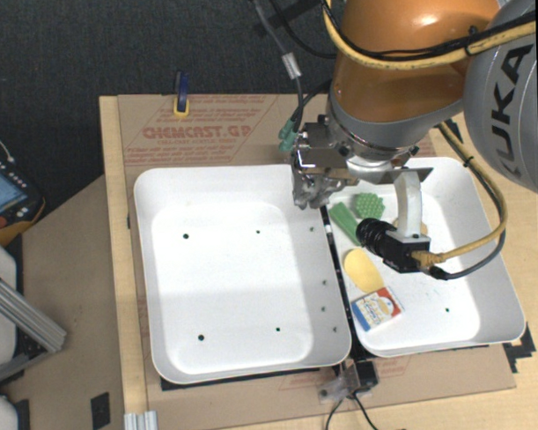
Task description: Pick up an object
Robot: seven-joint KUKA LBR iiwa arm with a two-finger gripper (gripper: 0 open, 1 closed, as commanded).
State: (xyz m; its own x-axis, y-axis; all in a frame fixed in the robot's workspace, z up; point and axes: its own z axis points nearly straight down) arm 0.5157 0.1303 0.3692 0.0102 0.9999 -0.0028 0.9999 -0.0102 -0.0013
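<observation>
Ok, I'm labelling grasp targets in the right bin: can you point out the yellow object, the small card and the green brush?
yellow object (362,270), camera view, middle of its rounded body.
card (376,308), camera view, centre of its printed face.
green brush (369,203), camera view, on its bristled head.

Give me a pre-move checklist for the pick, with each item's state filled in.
1. Objects to pick lie in the right bin: ok.
2. Yellow object exposed from above: ok.
3. Small card lies apart from the arm: ok.
4. Green object unobstructed: not ok, the arm overlaps it.
5. Gripper finger state: cannot tell.
6. Something held by the gripper: cannot tell.
</observation>
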